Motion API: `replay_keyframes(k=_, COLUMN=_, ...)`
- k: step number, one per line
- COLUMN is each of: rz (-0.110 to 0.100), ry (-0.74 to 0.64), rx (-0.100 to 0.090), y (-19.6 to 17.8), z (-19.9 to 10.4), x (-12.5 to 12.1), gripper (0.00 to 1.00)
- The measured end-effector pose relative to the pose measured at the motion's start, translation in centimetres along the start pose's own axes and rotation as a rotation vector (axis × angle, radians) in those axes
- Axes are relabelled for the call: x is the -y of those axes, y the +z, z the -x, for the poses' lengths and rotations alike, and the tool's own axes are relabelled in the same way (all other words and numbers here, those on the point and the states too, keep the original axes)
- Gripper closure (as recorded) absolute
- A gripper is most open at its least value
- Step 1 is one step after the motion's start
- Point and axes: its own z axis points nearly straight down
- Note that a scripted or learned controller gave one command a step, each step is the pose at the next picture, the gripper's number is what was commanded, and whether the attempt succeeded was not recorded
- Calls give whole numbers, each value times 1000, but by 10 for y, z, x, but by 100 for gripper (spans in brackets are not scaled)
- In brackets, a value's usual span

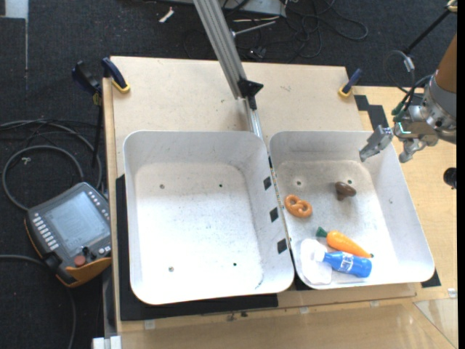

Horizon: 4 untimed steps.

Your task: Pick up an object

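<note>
Even, bright overhead light — soft shadows inside the white bins (196,144), mild glare, slightly soft focus.

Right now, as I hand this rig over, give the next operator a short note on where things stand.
Gripper: jaws open, holding nothing, hovering over the right bin's upper right corner.
Things, all in the right bin: pretzel centre-left, brown lump to its right, carrot lower down, blue bottle just below the carrot, with its white end lying on a white piece at the bin's front left corner.
Done: nothing picked.
Left: descend, close on one object, lift it.
</note>
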Motion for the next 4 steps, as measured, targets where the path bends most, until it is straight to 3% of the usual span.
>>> replay_keyframes(k=1, rz=4, ry=-1, rx=1, y=-2, z=0, x=-1, gripper=0)
replay_keyframes(k=4, rz=-2, ry=2, rx=0, y=162, z=-8, x=-9, gripper=0)
